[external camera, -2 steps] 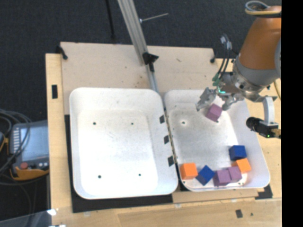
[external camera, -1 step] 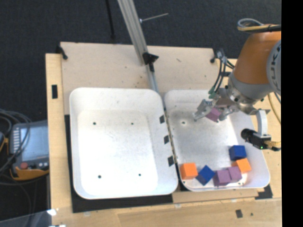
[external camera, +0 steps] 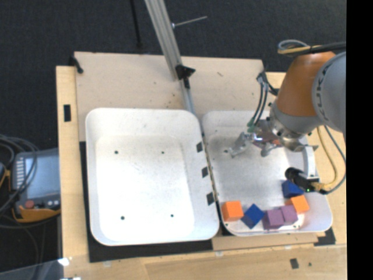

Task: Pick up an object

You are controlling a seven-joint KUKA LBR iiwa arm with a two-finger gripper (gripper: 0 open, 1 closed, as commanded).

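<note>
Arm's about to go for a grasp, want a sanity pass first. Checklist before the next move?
1. Blocks present in right bin: ok, clustered at its near edge.
2. Nearest targets seen: orange block, blue block, purple blocks: ok.
3. Pincer over the blocks: not ok, it sits above bare bin floor, apart from them.
4. Pincer holding anything: cannot tell.
5. Blocks spaced for a clean grasp: not ok, they touch or crowd.

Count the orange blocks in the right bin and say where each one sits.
2. One orange block lies at the bin's near edge, left of a blue block. The other orange block sits further right, just below a second blue block. The arm may hide more.
</note>
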